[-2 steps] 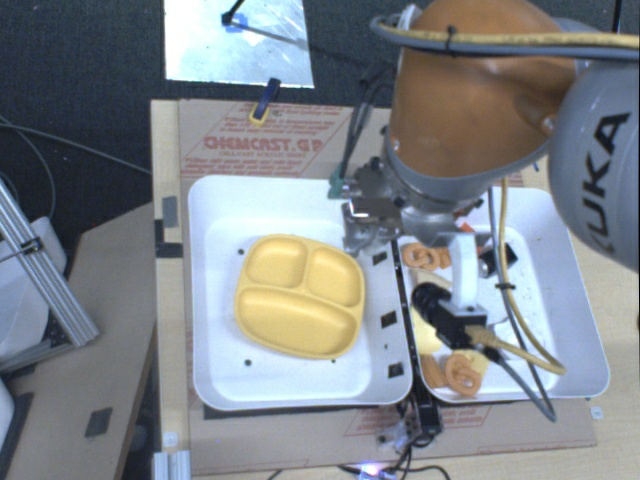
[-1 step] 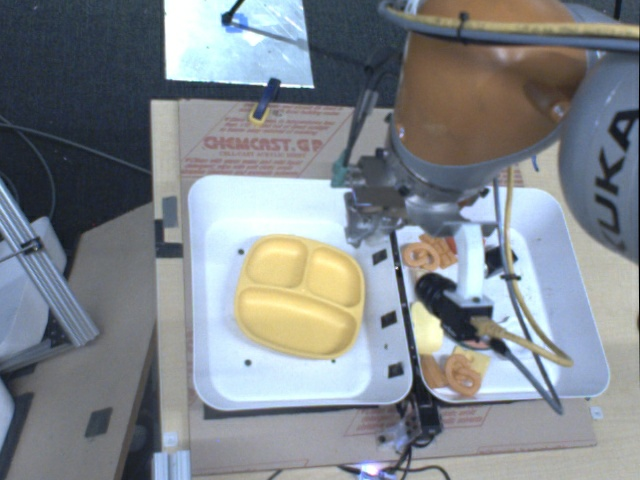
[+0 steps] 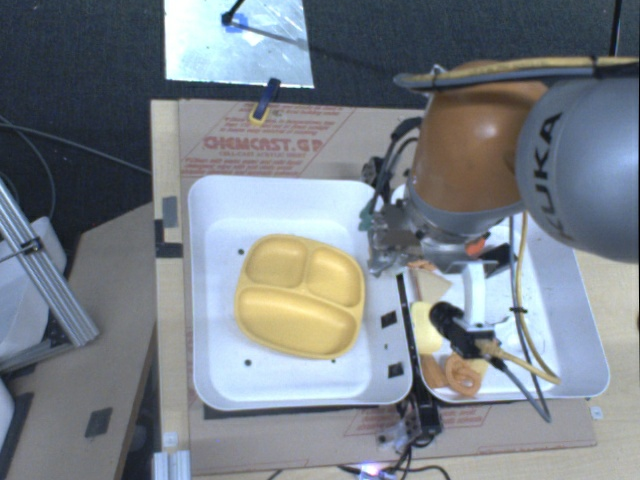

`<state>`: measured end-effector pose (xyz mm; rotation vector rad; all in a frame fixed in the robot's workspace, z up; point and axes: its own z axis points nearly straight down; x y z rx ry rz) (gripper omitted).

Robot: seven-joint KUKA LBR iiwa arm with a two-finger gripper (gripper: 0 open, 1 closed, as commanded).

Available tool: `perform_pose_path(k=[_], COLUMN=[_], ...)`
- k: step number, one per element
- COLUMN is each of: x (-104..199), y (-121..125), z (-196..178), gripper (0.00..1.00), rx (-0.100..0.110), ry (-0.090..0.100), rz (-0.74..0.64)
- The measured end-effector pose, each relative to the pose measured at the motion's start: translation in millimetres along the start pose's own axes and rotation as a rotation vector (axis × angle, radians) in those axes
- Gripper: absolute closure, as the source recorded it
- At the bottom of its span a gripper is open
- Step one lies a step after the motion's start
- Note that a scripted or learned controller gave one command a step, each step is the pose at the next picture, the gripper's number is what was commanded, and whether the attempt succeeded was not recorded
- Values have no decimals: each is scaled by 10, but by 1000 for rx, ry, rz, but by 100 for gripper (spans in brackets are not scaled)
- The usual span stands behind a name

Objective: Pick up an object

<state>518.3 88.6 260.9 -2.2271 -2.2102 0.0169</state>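
We locate three candidate objects. A tan curled piece (image 3: 462, 374) lies in the near left corner of the right bin (image 3: 582, 313). A pale yellow piece (image 3: 424, 336) lies just beside it, against that bin's left wall. A yellow divided plate (image 3: 300, 295) lies flat in the middle of the left bin (image 3: 215, 373), with two small compartments on its far side and one long compartment on its near side.

The gripper (image 3: 415, 258) hangs over the far left part of the right bin, close to the wall shared by the two bins. The wrist covers it from above, so we cannot tell its state, and we see no object in its hold. The arm (image 3: 480, 138) enters from the right and covers most of the right bin.

Both bins rest on a cardboard sheet (image 3: 275, 138) with red print. A small blue and yellow item (image 3: 265, 101) lies on its far edge. A silver sheet (image 3: 235, 23) lies beyond it on the dark floor. An aluminium frame (image 3: 40, 268) stands at the left.
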Motion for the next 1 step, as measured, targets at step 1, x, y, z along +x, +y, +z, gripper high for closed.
perform_pose_path(k=[1], x=[308], y=[158], z=[1367], gripper=[100], rx=[-5], ry=[5], rz=[-9])
